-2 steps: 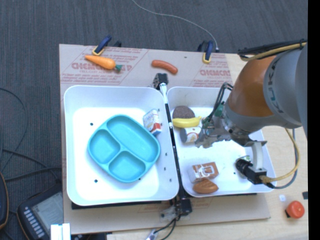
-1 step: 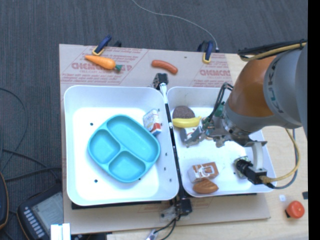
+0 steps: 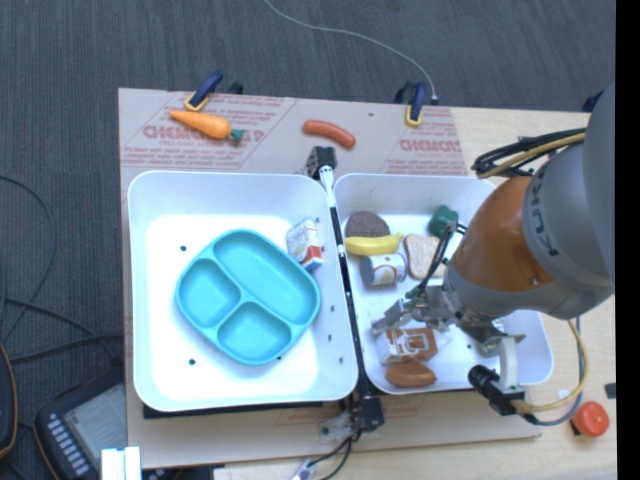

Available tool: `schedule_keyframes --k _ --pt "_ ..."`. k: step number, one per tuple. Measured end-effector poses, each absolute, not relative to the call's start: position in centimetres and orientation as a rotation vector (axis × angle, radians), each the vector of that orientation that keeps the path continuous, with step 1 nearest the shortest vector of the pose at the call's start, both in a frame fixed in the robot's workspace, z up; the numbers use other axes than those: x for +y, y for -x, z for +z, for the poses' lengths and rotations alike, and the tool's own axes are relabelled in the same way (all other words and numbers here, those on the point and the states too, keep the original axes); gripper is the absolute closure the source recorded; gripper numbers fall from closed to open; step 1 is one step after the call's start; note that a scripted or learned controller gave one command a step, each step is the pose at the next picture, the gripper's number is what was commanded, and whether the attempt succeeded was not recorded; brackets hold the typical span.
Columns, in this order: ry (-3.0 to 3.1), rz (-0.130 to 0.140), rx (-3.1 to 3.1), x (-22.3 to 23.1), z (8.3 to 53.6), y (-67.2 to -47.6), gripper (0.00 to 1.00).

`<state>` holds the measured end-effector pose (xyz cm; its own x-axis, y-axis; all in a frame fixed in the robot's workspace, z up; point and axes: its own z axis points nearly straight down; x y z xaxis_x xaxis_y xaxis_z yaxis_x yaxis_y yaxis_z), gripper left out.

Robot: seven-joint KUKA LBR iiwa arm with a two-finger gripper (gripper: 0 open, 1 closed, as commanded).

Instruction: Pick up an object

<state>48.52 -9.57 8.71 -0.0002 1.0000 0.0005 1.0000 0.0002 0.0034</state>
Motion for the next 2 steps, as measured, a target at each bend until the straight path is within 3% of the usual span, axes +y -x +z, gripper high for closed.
schedule_keyframes --k 1,2 --pt "-2.218 0.007 2.217 -9.6 9.8 -48.6 1.00" --pt "-2.216 0.007 2.219 -14.7 8.9 -55.7 1.00"
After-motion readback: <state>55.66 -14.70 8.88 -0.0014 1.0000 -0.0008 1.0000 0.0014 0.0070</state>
